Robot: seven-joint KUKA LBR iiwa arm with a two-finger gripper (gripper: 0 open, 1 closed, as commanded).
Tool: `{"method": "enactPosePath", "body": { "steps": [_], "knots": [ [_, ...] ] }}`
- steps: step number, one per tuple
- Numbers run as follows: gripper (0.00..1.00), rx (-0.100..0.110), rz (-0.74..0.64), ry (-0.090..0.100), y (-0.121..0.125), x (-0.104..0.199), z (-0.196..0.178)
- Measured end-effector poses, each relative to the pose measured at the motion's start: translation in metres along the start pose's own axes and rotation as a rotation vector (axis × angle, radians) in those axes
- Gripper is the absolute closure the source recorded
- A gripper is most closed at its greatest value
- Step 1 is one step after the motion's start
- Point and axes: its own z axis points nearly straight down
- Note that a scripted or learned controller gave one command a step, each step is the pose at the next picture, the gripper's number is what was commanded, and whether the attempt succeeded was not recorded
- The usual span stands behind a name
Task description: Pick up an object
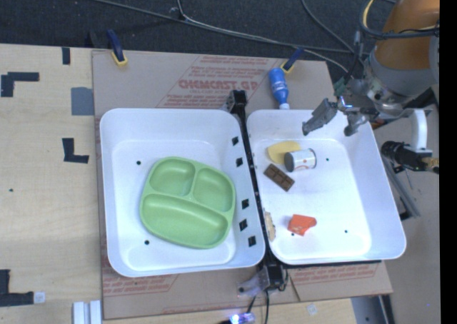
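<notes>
The right bin (371,173) holds a small white can (300,160) lying on its side, a yellow piece (280,150) just behind it, a brown chocolate bar (279,178) and an orange-red piece (302,224) near the front. My gripper (333,121) hangs above the bin's back right part, its two dark fingers spread apart with nothing between them. It is up and to the right of the can.
The left bin (118,144) holds a green divided plate (188,201). A blue and white bottle (279,88) lies on the cardboard behind the bins. A black divider strip (245,173) runs between the bins. Cables hang at the back.
</notes>
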Motion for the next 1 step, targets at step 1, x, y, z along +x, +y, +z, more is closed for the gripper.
{"method": "enactPosePath", "body": {
  "steps": [1],
  "knots": [
    [0.00, 0.005, 0.001, 0.000, 0.0000, 0.0015, 0.0643]
  ]
}}
